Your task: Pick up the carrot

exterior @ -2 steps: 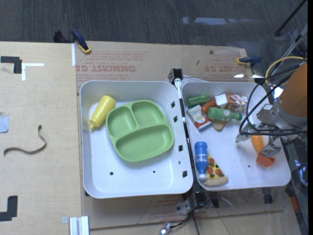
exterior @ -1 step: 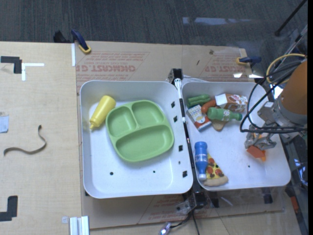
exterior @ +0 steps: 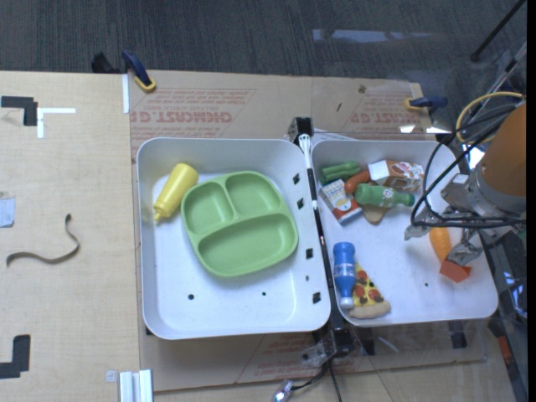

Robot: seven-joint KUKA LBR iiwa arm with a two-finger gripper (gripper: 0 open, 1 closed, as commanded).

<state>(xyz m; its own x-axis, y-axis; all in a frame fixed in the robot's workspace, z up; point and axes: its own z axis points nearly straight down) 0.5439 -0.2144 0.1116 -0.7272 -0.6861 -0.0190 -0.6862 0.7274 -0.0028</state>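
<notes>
You've got a yellow plastic mustard bottle (exterior: 173, 189), light green divided plate (exterior: 240, 222), blue bottle (exterior: 343, 264), orange carrot (exterior: 441, 243), pepperoni-dotted pizza slice (exterior: 368, 296), white bins (exterior: 218, 318).

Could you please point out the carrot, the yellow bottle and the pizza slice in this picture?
carrot (exterior: 440, 244), camera view, on its orange body in the right bin.
yellow bottle (exterior: 174, 189), camera view, on the middle of its body, left bin.
pizza slice (exterior: 366, 294), camera view, on its topped face, right bin.
</notes>
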